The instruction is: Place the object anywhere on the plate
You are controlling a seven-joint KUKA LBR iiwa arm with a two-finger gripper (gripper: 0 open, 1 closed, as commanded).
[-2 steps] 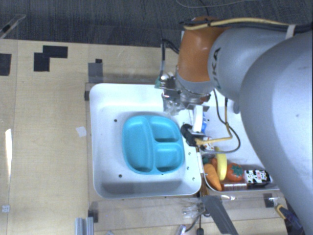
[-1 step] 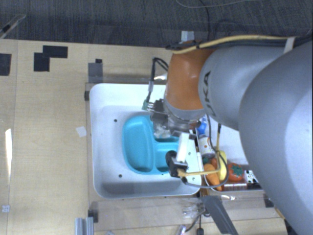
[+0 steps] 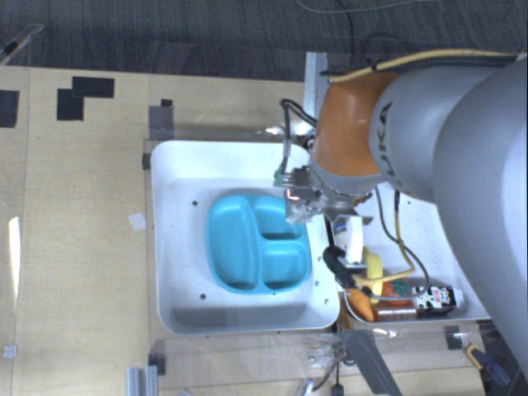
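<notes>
Arm reached in from the right of frame, its orange band sitting over the seam between the two bins. Gripper hung at centre frame, just over the right rim of the blue plate, approx. above the plate's upper-right compartment. Plate was a divided tray, lying in the left white bin.

Fingers: couldn't tell if apart or together; wrist and cabling hid them from above. No object visible between them, so no claim it held anything.

Task object: prob. one of the small items in the right bin, lower centre-right of frame: a yellow piece, an orange piece, a dark box-like item, all bunched close together. Which one was meant, unclear.

Judgement: if something was in the grip, best to come down slow over a flat compartment, not the divider ridge, and release low so it wouldn't bounce or roll out. If nothing was held, go back to the right bin and pick an item at the cluster's edge, away from neighbours.
</notes>
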